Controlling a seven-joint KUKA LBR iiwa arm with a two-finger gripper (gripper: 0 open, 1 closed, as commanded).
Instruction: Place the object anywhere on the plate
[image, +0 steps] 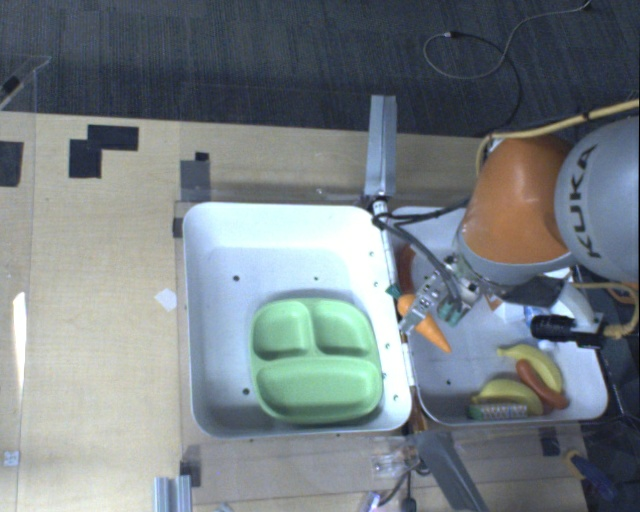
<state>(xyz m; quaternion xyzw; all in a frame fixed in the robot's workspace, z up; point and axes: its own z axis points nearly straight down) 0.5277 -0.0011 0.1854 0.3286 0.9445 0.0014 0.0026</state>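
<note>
Carrot (428, 330) just beneath the pincer (440, 303), beside the green plate (315, 360).

Plate (316, 360) sits in left bin (215, 300), toward its near-right corner. Right bin (590, 400) adjoins it. Gripper (437, 308) w/ carrot (424, 324) hangs just inside right bin by the shared wall (above the floor, apparently). Banana (527, 353), other items (515, 395) lie near-right.
</note>
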